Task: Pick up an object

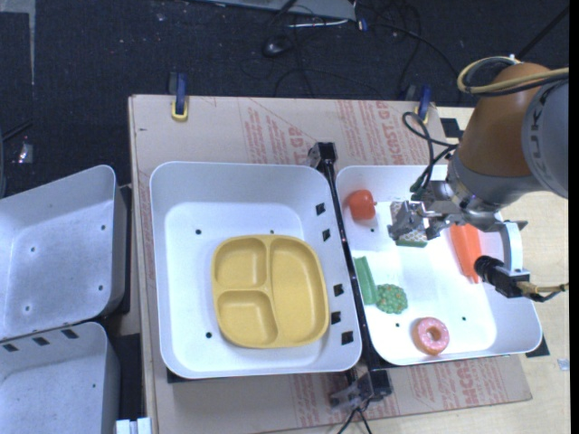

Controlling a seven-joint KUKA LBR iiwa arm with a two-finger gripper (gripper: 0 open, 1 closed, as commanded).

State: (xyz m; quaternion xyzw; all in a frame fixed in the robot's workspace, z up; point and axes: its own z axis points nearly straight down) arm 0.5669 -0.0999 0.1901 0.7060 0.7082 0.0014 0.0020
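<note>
My gripper hangs over the upper middle of the right bin, with the orange-banded wrist behind it to the right. To its left lies a small red-orange tomato-like object. An orange carrot lies just right of the gripper. Below it sit a green stick and a green broccoli piece. A pink donut rests near the bin's front edge. I see nothing held between the fingers.
The left bin holds a yellow three-compartment plate. A black divider runs between the two bins. A black and orange cable fitting hangs over the right bin's right side. Loose white bin parts lie at the far left.
</note>
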